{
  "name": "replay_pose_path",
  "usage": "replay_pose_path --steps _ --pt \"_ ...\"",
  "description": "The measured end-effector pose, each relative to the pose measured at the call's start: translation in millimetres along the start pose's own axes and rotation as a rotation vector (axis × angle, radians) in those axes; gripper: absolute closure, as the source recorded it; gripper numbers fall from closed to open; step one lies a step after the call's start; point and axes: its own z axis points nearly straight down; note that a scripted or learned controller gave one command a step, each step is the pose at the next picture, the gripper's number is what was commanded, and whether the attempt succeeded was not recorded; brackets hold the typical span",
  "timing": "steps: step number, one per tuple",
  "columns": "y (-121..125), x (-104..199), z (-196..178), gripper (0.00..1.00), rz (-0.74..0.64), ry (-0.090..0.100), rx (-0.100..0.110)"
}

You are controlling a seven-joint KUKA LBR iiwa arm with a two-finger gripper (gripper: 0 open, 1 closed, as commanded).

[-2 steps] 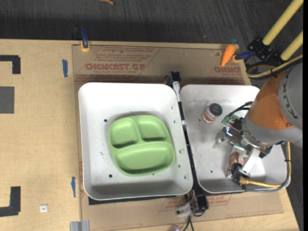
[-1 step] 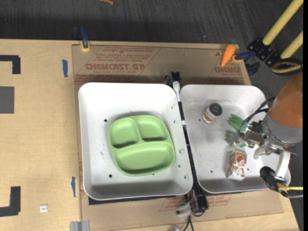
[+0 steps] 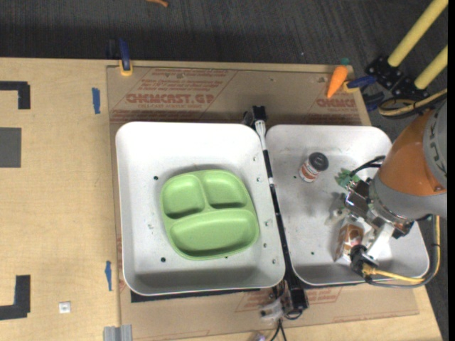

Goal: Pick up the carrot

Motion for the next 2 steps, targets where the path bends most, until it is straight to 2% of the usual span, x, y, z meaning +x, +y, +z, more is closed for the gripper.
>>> replay_pose_path --steps 1,2 --pt "2.8 -2.5 11.7 0.0 -0.271 -0.002 -0.006" --pt "15.8 -18.3 -23.6 0.0 -0.98 -0.002 -0.007"
